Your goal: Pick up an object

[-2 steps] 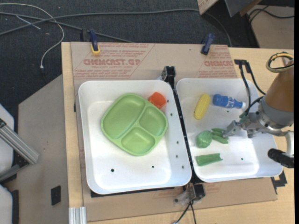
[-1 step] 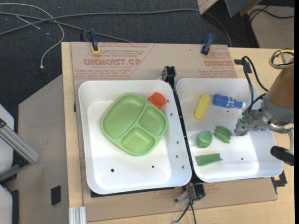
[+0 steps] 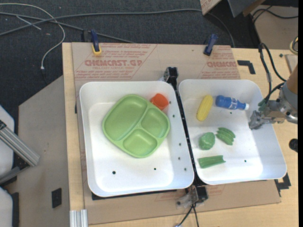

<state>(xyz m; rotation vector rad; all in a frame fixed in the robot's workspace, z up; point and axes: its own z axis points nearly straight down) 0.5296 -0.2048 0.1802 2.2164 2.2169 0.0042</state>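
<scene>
A single fixed camera looks down on the desk (image 3: 142, 56) from above at a slant, far enough back to take in both bins whole plus a strip of dark floor (image 3: 71, 13) along 12 o'clock. The left bin (image 3: 94, 174) fills the middle of the view and the right bin (image 3: 265, 164) sits toward 3 o'clock. The desk's far edge runs across near 12 o'clock, its near edge toward 6 o'clock. The arm (image 3: 291, 91) enters from 3 o'clock.
</scene>
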